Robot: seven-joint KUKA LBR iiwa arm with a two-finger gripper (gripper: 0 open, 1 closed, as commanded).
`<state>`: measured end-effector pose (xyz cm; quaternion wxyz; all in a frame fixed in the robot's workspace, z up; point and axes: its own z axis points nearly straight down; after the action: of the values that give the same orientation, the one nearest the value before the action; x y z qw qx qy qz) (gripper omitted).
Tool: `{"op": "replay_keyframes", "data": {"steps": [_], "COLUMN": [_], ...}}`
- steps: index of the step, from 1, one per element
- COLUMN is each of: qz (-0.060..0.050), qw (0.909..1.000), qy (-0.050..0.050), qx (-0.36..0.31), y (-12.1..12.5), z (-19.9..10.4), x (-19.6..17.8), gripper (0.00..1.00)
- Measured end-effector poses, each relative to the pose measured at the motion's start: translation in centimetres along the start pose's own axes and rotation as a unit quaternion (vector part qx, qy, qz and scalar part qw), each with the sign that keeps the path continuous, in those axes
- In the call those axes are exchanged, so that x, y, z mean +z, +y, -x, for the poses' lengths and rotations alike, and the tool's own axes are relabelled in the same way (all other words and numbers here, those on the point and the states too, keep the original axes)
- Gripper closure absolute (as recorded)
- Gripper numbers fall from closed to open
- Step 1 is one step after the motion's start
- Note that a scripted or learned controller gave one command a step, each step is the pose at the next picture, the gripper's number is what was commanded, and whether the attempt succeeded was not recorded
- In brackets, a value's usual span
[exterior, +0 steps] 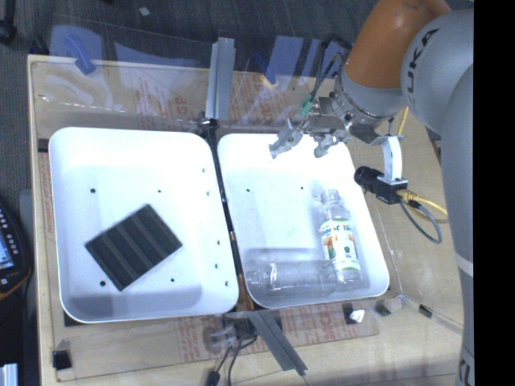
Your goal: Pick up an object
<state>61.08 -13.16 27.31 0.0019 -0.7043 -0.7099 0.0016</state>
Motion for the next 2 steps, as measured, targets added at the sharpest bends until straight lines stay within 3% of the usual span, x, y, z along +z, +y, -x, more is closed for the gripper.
{"op": "replay_keyframes", "data": {"steps": [1,2], "qz": [0.001,0.001], "qw": [0.9943,0.9977], "qy": [0.000,0.000], "qx": [-0.106,-0.067], "y": [-3.8,-5.6], "z": [4.7,7.8], "x": [5.3,9.3], "gripper": [0.00,0.00]}}
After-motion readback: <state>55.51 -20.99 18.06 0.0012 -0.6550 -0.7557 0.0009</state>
